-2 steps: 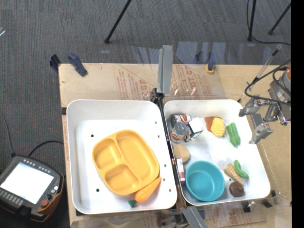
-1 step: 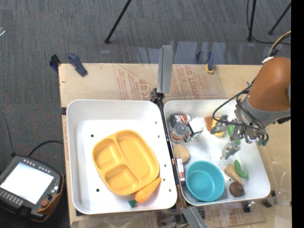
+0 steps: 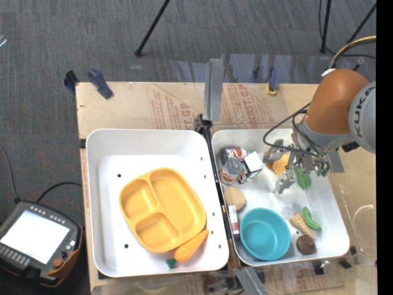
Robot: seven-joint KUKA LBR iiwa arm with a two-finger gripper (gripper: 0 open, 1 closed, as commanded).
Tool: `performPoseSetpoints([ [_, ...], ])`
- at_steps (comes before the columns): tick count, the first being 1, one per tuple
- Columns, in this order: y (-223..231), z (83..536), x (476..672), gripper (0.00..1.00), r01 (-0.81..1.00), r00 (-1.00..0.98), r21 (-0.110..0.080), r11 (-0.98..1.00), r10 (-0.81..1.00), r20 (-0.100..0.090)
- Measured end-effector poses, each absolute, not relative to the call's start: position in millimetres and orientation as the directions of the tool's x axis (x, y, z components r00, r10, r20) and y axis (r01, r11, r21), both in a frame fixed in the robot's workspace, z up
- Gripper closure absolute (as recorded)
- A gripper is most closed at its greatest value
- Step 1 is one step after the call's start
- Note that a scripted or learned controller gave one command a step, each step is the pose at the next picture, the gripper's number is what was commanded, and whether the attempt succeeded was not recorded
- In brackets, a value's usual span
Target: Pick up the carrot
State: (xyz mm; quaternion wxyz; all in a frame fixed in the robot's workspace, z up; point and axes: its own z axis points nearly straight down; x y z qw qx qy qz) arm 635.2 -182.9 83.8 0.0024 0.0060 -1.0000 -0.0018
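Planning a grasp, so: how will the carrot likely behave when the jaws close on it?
The carrot looks like smooth moulded plastic, so probably stiff, light and a bit slippery. Its tapered round shape may roll or squirt out. It leans against the yellow plate, which could shift when nudged.

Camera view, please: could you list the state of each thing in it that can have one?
carrot: lying in the left bin, against the yellow tray's lower right edge, not gripped.
yellow tray: right way up, nothing in its compartments.
blue bowl: upright in the right bin, nothing inside.
can: lying on its side in the right bin.
gripper: low over the right bin, far from the carrot.
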Motion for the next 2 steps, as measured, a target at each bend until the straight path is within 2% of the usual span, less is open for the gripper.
performPoseSetpoints([
  [1, -154, 88, 645.4, 0.0, -0.021, -1.0, 0.002, 1.0, -0.021, -0.003],
  [2, -152, 99, 647.3, 1.0, -0.026, -1.0, 0.001, 1.0, -0.026, -0.007],
])
